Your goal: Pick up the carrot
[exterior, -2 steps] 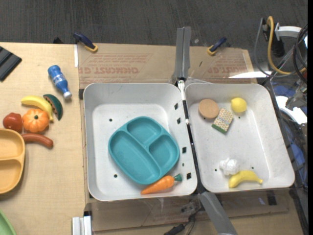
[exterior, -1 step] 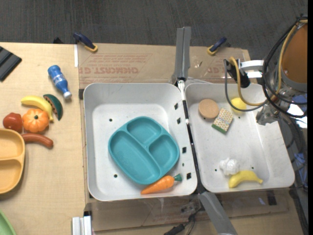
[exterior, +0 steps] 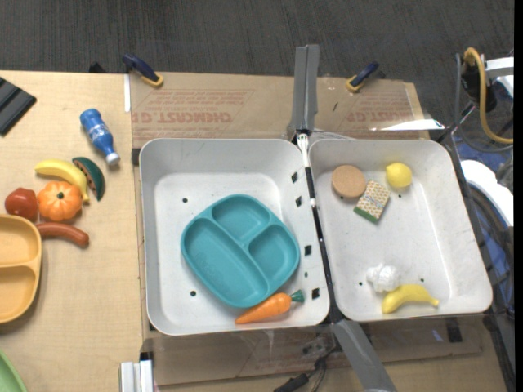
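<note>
The carrot (exterior: 268, 308), orange with a small green top, lies along the front wall of the left bin (exterior: 163, 300), just below the teal divided plate (exterior: 239, 250). Its green end points right, toward the wall between the two bins.
The right bin (exterior: 462, 227) holds a tan round disc (exterior: 349, 181), a small patterned box (exterior: 372, 201), a lemon (exterior: 398, 175), a white lump (exterior: 382, 277) and a banana (exterior: 409, 298). Left of the bins lie a blue bottle (exterior: 99, 136), toy fruit (exterior: 59, 200) and an orange dish (exterior: 16, 268).
</note>
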{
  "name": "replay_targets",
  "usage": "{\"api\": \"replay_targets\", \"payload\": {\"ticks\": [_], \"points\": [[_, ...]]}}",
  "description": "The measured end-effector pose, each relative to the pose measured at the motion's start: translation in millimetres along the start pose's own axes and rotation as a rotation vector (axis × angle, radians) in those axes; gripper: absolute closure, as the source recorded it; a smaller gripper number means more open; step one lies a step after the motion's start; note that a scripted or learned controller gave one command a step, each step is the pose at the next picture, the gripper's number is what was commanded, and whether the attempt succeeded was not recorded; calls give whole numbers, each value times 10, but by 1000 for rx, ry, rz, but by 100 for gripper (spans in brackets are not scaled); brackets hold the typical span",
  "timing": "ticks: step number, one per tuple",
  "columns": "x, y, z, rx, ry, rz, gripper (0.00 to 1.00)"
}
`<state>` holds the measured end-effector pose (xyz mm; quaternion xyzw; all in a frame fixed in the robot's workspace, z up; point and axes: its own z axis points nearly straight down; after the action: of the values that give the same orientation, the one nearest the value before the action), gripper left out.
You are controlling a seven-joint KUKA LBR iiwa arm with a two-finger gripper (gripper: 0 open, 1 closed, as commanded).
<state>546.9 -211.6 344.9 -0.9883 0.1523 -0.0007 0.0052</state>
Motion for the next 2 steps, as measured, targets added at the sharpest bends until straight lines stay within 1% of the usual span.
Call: {"api": "replay_targets", "payload": {"ticks": [1, 2], "points": [[443, -47, 796, 0, -4, -104, 100], [411, -782, 1221, -2, -8, -103, 100]]}}
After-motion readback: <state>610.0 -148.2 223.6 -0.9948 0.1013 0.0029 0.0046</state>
